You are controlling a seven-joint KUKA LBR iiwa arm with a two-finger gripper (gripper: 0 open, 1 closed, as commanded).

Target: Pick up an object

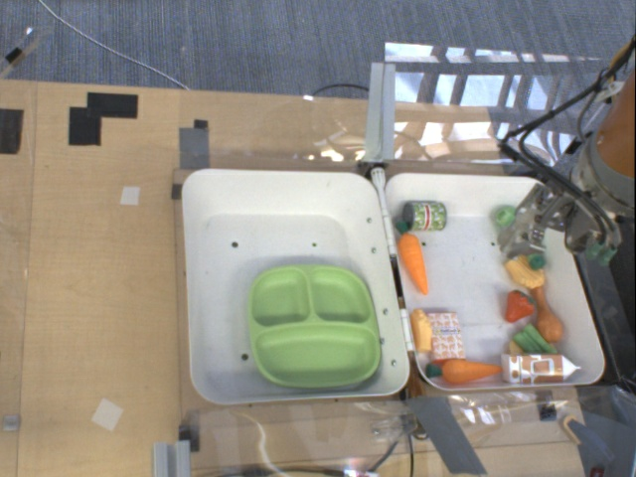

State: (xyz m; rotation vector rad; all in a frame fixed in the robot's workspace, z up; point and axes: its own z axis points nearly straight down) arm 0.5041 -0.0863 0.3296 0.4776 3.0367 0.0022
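Pincer (524, 229): fingers' state cannot be told; positioned at 2 o'clock of the right bin (467, 192).
Yellow toy (524, 270): judged light, stiff, slippery; to be gripped across the middle.

1. You have bright, even light across the bench (89, 296).
2. Glare streaks the clear panel (437, 137) behind the bins.
3. Soft shadow lies beside the green tray (314, 326).
4. Your picture is slightly soft and grainy throughout.
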